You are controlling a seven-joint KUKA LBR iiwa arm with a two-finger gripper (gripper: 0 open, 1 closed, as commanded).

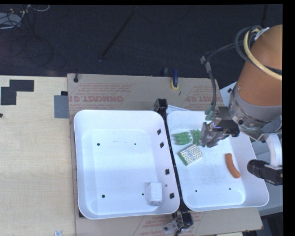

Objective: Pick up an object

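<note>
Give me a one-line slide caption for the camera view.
End effector poised over right bin beside green pieces, patterned block and orange piece; white object in left bin.

I see two shallow white bins side by side, the left bin [87,138] and the right bin [251,196], joined by a black clip strip [167,152]. Both sit on a brown cardboard sheet [115,92] with red print, laid over a pale wooden bench [32,166]. Black and grey patches [60,106] mark the bench. Cables [27,14] trail across the dark floor behind.
</note>
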